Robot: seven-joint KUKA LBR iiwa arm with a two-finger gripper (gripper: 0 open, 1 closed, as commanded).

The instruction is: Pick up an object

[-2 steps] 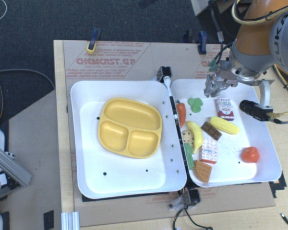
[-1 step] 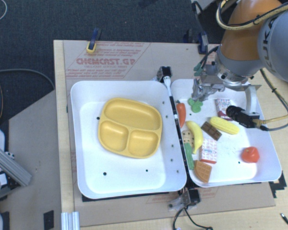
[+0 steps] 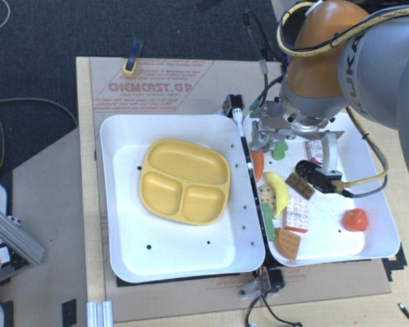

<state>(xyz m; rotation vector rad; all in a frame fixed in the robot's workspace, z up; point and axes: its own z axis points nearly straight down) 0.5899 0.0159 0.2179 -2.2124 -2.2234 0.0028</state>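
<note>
Carrot point(image 3: 258, 163) is the object nearest to the gripper point(image 3: 267, 136), so you can take it as the likely target. It lies in the right bin point(image 3: 375, 182), close to the wall that this bin shares with the left bin point(image 3: 116, 182), with its tip pointing toward the banana point(image 3: 279, 193).

The gripper hangs low over the upper left part of the right bin, just above the carrot and beside a small green piece point(image 3: 279, 150). The wrist covers it from above, so you cannot tell if it is released or clenched, and you see nothing grasped in it.

My judgement is that the step in hand is the approach and descent; the grasp is not yet made. The next move calls for a straight descent onto the carrot, with care for the bin wall, which is very near and may block one side. The green piece may also slip in by mistake.

Other objects in the right bin are a tomato point(image 3: 355, 219), a white packet point(image 3: 296, 214) and a brown wafer point(image 3: 288, 242). The left bin holds a yellow tray point(image 3: 184, 181).
</note>
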